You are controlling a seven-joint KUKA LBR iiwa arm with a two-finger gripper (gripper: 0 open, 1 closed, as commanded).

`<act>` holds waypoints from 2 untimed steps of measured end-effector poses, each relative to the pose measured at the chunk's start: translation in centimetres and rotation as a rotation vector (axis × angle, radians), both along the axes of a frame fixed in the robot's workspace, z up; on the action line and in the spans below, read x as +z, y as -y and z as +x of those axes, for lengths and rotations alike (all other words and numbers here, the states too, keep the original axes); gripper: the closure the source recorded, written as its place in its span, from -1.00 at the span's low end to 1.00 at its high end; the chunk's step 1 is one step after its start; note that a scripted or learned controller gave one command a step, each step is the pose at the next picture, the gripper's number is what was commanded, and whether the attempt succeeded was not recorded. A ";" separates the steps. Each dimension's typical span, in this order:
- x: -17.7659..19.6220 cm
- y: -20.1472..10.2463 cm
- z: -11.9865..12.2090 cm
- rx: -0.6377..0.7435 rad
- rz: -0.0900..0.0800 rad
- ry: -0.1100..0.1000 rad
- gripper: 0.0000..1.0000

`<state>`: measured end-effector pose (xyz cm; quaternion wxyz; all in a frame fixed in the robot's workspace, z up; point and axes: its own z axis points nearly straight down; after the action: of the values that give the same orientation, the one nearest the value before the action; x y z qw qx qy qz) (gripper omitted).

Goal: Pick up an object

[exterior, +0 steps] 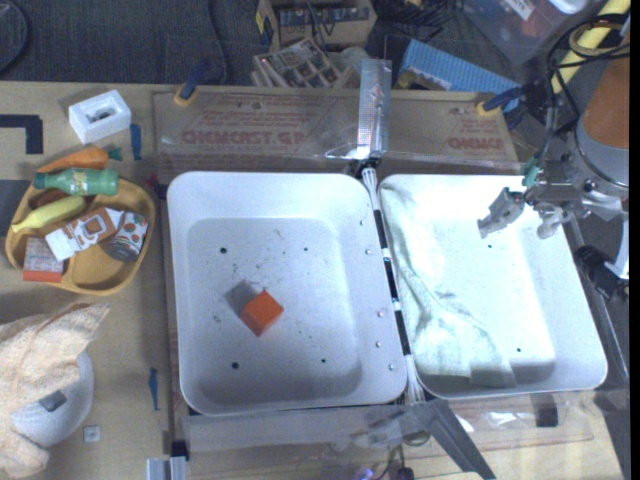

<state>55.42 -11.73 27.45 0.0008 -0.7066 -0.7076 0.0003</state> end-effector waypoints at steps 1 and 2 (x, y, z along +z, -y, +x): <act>-9.0 -3.4 -5.3 -0.130 0.000 0.000 -1.00; -6.8 2.3 -5.9 -0.193 -0.002 0.004 -1.00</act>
<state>49.55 -14.02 20.61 -0.0012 -0.7715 -0.6362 -0.0003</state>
